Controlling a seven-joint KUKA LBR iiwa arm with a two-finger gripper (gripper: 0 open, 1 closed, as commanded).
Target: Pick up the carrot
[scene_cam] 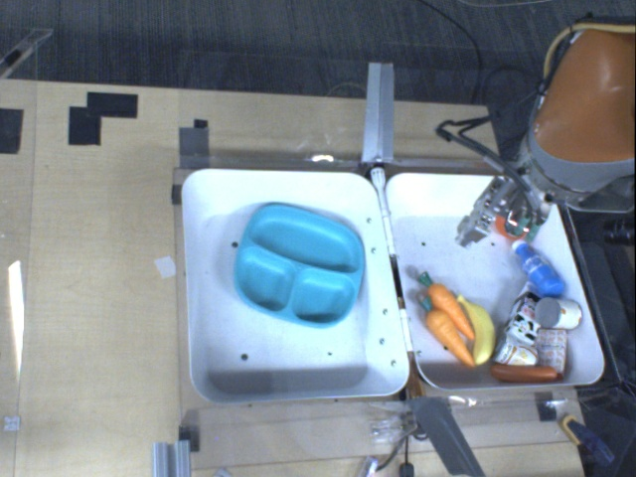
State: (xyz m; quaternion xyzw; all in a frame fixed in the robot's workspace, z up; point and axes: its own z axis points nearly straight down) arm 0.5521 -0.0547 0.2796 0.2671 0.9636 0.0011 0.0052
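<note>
Pale wood desk carries two white bins side by side. A blue divided tray lies in the left bin. In the right bin, the carrot lies near the front left, touching a banana. The jaws hover over the bin's back part, apart from the carrot; whether they stand wide or narrow I cannot tell. A blue bottle lies just beside them.

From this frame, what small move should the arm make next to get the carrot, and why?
Probably a shift toward the near-left part of the right bin, stopping above the carrot. The gripper sits near the bin's far side, apart from the carrot, which lies beside the banana, so a descent here would likely miss.
</note>
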